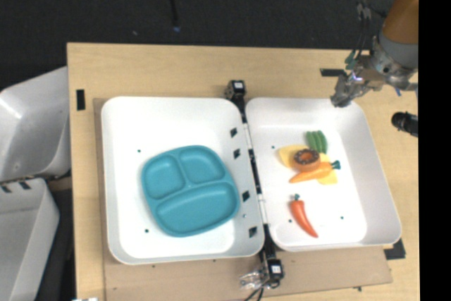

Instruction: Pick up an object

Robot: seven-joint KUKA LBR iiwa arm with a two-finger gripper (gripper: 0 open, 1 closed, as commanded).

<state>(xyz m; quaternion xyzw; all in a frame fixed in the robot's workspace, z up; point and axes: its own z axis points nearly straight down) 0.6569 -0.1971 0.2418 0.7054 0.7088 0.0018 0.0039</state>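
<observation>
**Inspector:** What stood in the left bin (113, 151)?

**Assistant:** A blue divided plate (189, 189), three compartments, lay flat near the middle of the bin. Nothing rested on it.

**Inspector:** And the right bin (366, 173)?

**Assistant:** Toy food, grouped near its centre. A yellow piece (287, 154) lay at the cluster's nine o'clock, touching an orange carrot (315, 171) that ran across it. A small dark round item (306, 156) sat on top of these; I could not identify it. A green vegetable (316, 142) lay at the cluster's twelve o'clock, touching it. A red chilli pepper (303, 216) lay apart at six o'clock, on the bin floor.

**Inspector:** The arm?

**Assistant:** The claw (343, 96) hung at the right bin's one o'clock corner, over the rim, well apart from all the food. It gripped nothing. Whether it was spread or closed, I could not tell.

**Inspector:** The bench (211, 67)?

**Assistant:** Pale wood, carrying both bins side by side.
</observation>
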